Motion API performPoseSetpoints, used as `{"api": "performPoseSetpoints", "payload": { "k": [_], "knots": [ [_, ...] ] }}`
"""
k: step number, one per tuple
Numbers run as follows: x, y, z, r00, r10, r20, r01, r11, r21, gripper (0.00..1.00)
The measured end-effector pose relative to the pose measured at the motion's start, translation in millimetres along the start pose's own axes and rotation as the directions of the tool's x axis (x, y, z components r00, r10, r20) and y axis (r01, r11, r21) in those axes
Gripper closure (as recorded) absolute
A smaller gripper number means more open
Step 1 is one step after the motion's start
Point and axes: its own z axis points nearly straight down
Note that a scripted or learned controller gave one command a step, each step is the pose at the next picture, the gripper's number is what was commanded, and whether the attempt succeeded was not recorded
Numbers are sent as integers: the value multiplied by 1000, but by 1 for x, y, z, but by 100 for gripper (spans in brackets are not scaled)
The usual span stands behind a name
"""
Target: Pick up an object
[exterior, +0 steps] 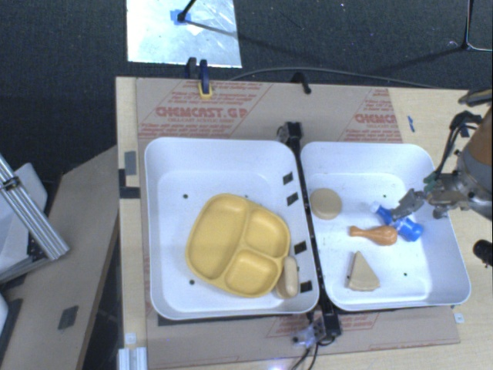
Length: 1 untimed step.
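Note:
The right bin [439, 284] holds a round tan biscuit [326, 203], an orange toy drumstick [375, 234], a blue toy [403, 225] and a tan sandwich wedge [360, 273]. My gripper [407, 205] reaches in from the right edge and hangs just above the blue toy, close to the drumstick's thick end. Nothing can be seen in its grasp. The blue toy is partly covered by the gripper.
In the left bin [166, 206] lies a yellow divided plate [237, 243], with a small tan bread roll [289, 276] against its right rim. Black clips line the divider between the bins [304, 230]. A metal frame [31, 214] stands at the far left.

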Motion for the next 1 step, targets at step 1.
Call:
{"api": "performPoseSetpoints", "payload": {
  "k": [1],
  "knots": [
    [0,3,-6,1000,-3,3,3,1000,-11,0]
  ]
}}
